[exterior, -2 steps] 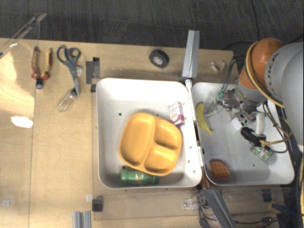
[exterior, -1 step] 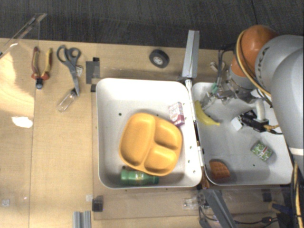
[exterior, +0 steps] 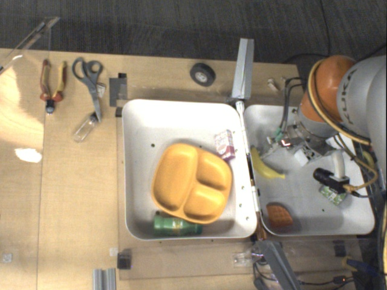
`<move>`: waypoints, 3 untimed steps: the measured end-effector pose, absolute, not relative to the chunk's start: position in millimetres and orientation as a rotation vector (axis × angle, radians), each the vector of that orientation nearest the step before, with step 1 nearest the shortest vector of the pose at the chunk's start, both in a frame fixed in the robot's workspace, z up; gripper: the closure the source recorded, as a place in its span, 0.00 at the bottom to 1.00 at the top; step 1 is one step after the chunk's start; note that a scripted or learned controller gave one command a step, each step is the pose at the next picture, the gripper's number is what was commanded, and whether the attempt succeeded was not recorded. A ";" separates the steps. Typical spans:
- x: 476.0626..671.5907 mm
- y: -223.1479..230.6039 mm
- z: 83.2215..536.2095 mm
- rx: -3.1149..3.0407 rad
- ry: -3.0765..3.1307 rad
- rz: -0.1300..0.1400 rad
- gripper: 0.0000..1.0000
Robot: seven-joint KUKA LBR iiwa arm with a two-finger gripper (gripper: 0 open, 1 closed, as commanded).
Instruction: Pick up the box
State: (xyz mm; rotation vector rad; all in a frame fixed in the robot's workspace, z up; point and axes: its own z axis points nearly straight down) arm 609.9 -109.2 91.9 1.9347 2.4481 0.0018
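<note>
The box (exterior: 224, 144) is small, white and pink, and lies in the left bin (exterior: 136, 162) near its right wall, just off the top right edge of a yellow divided plate (exterior: 192, 182). My gripper (exterior: 278, 142) hangs over the upper left part of the right bin (exterior: 357, 219), to the right of the box and across the wall between the bins. A banana (exterior: 266, 165) lies just below the gripper. I see nothing held.
A green bottle (exterior: 175, 225) lies along the left bin's front wall under the plate. A brown round object (exterior: 279, 215) sits at the right bin's front left. Scissors (exterior: 91, 83), pliers (exterior: 51, 84) and a tape roll (exterior: 202, 74) lie on the bench behind.
</note>
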 end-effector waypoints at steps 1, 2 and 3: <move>669.5 -100.4 89.0 1.849 2.535 -0.002 0.00; 626.2 -91.6 89.4 1.827 2.542 0.005 0.00; 630.0 -90.4 102.9 1.819 2.536 0.017 1.00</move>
